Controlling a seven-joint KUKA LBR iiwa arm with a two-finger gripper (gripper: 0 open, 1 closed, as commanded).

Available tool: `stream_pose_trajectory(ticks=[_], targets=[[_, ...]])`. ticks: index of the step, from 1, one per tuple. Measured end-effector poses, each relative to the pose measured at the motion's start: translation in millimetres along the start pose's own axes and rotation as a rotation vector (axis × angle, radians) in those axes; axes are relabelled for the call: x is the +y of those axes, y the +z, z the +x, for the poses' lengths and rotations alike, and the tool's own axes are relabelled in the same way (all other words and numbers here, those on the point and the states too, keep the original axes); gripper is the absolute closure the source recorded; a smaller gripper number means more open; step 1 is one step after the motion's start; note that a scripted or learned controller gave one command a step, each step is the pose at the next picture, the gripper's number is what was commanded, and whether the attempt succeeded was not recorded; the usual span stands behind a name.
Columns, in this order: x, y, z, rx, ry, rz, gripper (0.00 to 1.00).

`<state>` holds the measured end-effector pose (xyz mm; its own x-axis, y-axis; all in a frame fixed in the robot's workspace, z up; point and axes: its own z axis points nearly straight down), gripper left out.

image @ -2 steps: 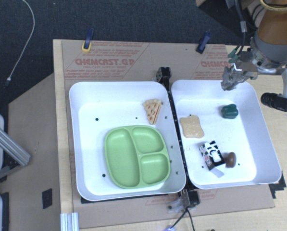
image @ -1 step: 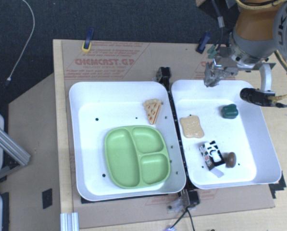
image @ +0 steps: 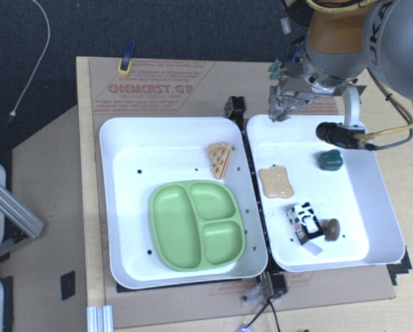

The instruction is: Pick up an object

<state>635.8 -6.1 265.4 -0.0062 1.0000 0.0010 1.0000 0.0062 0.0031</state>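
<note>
My gripper (image: 282, 109) hangs over the far left corner of the right bin (image: 379, 206), with nothing visibly in it. In that bin lie a tan slice of toast (image: 276, 182), a small teal object (image: 330, 160), a black-and-white toy (image: 302, 221) and a brown piece (image: 331, 228) touching it. The toast is the closest item to the gripper, a little nearer the camera. The left bin (image: 123, 185) holds a green divided plate (image: 196, 223) and a tan waffle wedge (image: 220, 159) near its far right corner.
The grey arm with its orange band (image: 337, 26) fills the top right. A black part with a yellow cable (image: 339, 134) hangs off the wrist above the right bin's far side. A yellow-and-blue clip (image: 126, 61) sits on the cardboard behind the left bin.
</note>
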Motion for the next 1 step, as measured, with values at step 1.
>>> stream_pose_trajectory(ticks=[1], targets=[[7.1,0.5,50.8,0.000,0.001,0.000,1.00]])
